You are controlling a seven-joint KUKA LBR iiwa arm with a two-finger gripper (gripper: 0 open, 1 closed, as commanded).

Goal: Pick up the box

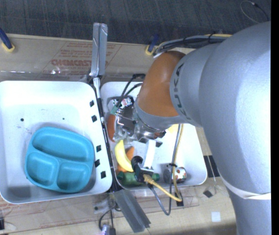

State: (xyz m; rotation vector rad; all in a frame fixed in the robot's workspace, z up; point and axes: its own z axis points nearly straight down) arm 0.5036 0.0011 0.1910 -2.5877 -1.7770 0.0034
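Even, bright light; soft shadows, slightly grainy, mildly blurred.

Glossy blue plastic tray (58, 163) in smooth white plastic bin (12, 102); cardboard-brown bench (56, 58).

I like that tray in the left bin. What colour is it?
The divided tray is light blue, seen in the camera view.

1. We note dark grey carpet-like floor (129, 6) across the top.
2. The tabletop (46, 58) is brown board with faint red printing.
3. Blue clamps (5, 38) grip its far edge.
4. Lighting is even, with no strong shadows.
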